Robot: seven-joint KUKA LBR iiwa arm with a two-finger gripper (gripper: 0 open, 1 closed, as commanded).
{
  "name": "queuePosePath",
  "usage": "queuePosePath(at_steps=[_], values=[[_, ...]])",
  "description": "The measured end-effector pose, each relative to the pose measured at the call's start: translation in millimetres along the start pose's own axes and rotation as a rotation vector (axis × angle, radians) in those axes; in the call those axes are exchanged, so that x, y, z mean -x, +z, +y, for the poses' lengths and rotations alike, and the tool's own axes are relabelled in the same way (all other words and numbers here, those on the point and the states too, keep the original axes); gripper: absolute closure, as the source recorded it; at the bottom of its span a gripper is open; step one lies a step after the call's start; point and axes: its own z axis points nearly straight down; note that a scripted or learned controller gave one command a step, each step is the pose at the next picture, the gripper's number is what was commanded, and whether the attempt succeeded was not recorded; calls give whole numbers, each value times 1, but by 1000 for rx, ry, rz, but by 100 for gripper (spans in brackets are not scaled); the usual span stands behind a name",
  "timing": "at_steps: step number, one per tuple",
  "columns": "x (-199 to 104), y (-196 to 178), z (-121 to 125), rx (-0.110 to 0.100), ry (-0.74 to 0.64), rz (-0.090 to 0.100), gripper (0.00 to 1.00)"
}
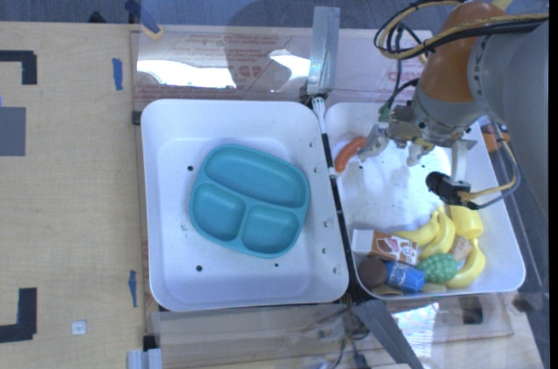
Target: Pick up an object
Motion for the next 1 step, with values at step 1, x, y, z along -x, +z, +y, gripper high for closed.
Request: queuePosePath(at_steps=[1], values=[[-7, 8, 28, -11, 197, 4, 0]])
